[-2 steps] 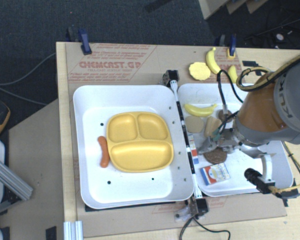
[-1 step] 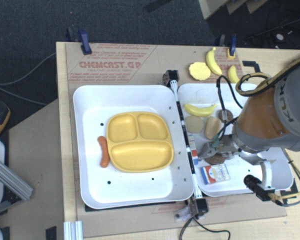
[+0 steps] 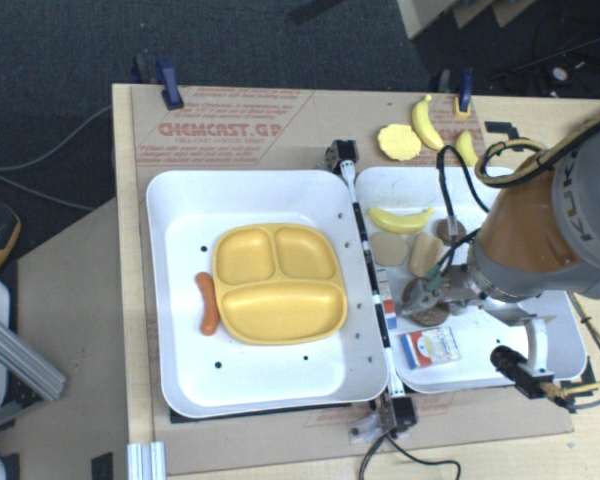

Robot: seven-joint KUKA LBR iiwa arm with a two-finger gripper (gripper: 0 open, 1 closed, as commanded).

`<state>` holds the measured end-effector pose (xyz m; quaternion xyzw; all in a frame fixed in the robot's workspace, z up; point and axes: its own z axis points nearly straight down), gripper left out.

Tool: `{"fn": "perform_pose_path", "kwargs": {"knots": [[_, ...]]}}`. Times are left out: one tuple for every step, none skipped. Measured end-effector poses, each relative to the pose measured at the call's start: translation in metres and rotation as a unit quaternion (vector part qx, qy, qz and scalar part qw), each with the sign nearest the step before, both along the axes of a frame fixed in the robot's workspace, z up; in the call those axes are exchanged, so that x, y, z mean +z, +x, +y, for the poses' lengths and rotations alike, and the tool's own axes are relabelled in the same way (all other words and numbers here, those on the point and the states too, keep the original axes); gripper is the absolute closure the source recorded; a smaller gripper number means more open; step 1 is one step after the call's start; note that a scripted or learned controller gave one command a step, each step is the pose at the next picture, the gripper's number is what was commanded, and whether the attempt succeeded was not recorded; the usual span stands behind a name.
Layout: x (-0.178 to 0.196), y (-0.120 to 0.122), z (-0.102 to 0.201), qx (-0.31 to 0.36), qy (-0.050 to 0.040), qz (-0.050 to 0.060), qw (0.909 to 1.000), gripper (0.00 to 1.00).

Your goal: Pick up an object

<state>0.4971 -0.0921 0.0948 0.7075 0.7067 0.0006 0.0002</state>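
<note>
My gripper [image 3: 429, 290] is low in the right bin [image 3: 565, 353], at the end of the grey and orange arm [image 3: 525, 233] that reaches in from the right. It hangs just above a brown round object [image 3: 426, 313] and close to a beige lump [image 3: 424, 255]. A yellow banana [image 3: 400, 218] lies at the back of this bin. Near the bin's front lies a small white, blue and red packet [image 3: 427, 347]. The arm hides much of the bin's right half.
The left bin [image 3: 170, 268] holds a yellow divided plate [image 3: 278, 282] with an orange sausage [image 3: 208, 302] beside it. Behind the right bin, on the bench, lie a yellow round piece [image 3: 399, 142] and two bananas [image 3: 427, 123], [image 3: 467, 148]. Blue clamps [image 3: 167, 83] grip the back edge.
</note>
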Motion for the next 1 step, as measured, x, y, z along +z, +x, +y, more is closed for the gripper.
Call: {"fn": "perform_pose_path", "kwargs": {"knots": [[0.0962,0.0775,0.0738,0.006,0.0006,-0.008,1.0000,1.00]]}}
